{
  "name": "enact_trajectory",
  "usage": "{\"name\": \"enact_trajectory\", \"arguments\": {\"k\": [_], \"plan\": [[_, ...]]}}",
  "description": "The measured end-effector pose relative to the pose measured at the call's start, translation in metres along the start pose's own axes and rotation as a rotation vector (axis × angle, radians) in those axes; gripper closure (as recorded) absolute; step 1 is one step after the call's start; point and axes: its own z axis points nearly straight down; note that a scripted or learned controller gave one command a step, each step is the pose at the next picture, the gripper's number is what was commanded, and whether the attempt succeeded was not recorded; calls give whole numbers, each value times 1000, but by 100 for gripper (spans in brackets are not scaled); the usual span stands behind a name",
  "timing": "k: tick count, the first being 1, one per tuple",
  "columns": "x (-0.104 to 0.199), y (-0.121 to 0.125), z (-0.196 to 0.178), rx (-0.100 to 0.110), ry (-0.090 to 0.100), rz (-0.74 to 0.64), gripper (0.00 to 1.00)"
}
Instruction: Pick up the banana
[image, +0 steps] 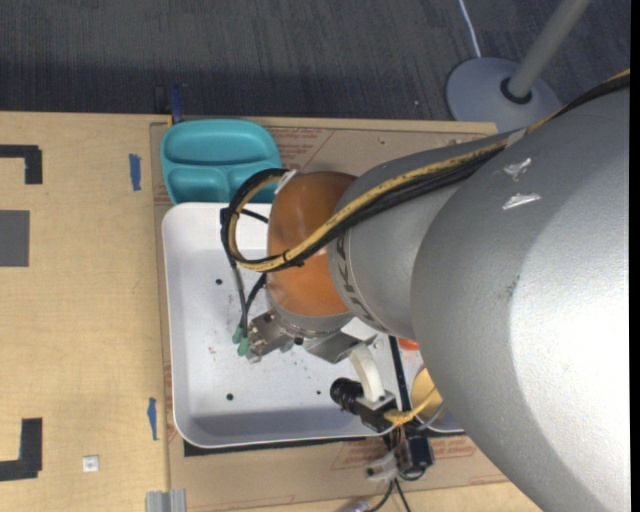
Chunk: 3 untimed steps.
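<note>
The grey arm (480, 260) hangs low over the white bin (200, 300).

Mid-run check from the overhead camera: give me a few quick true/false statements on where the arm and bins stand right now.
1. The arm reaches over the white bin. True.
2. A teal tray sits at the bin's far edge. True.
3. The teal tray lies on the near side of the bin. False: it is at the far side.
4. The band above the wrist is blue. False: it is orange.
5. A yellow cable runs along the arm. True.
</note>
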Motion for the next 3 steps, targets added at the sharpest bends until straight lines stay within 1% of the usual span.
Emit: {"name": "enact_trajectory", "arguments": {"k": [1, 2, 3], "plan": [[0, 1, -10, -2, -1, -1, 100], [8, -11, 60, -1, 4, -200, 100], [8, -10, 50, -3, 4, -199, 100]]}}
